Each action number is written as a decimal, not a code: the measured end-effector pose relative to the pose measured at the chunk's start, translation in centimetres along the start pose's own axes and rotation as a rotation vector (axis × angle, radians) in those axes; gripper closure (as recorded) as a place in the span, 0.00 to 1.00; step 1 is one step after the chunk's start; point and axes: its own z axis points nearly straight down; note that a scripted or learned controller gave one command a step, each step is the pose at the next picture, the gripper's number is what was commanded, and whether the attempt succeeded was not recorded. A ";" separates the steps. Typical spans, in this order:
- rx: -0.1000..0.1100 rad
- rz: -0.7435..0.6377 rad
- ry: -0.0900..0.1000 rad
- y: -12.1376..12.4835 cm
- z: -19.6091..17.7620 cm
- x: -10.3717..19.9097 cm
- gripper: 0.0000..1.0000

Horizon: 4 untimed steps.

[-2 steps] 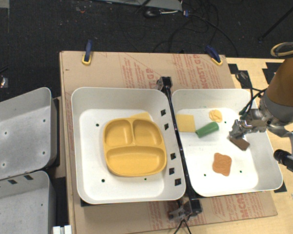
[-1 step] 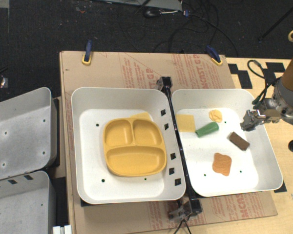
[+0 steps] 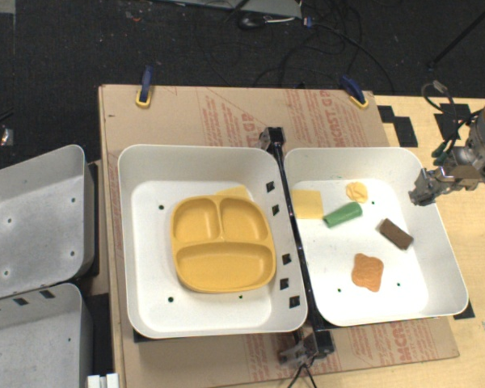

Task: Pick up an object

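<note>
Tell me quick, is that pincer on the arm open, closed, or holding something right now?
Pincer: cannot be told; it sits at the right bin's right rim, too small and blurred to judge, with nothing visibly in it.

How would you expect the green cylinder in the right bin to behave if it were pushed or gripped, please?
The green cylinder lies on its side with a rounded body, so a sideways push would probably roll it across the right bin. It looks smooth, so it may slip from a loose grip. Small and plastic-like, it is probably light and stiff.
</note>
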 end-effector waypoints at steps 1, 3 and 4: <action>0.003 -0.005 0.003 1.4 -0.3 5.4 1.00; 0.006 -0.005 0.003 3.9 2.8 14.5 1.00; 0.004 -0.005 0.003 5.2 3.8 20.7 1.00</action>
